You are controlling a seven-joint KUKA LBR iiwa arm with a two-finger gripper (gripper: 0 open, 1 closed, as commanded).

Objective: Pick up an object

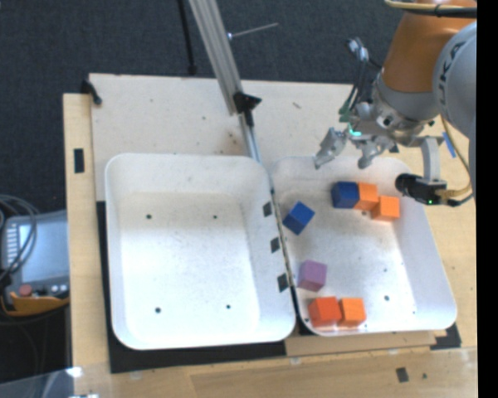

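Note:
My gripper (349, 153) hangs over the far edge of the right bin (423, 255), its two fingers spread open with nothing between them. Just in front of it lie a dark blue block (344, 194) and two orange blocks (368, 196) (388, 207) in a row. A second blue block (299, 217) sits near the bin's left wall. A purple block (313, 274) lies mid-bin, and a red-orange block (324, 310) and an orange block (353, 310) rest against the near wall.
The left bin (133, 247) lies beside the right one. A slanted metal pole (220, 52) rises from behind the divide between the bins. The grey and orange arm (423, 48) fills the upper right.

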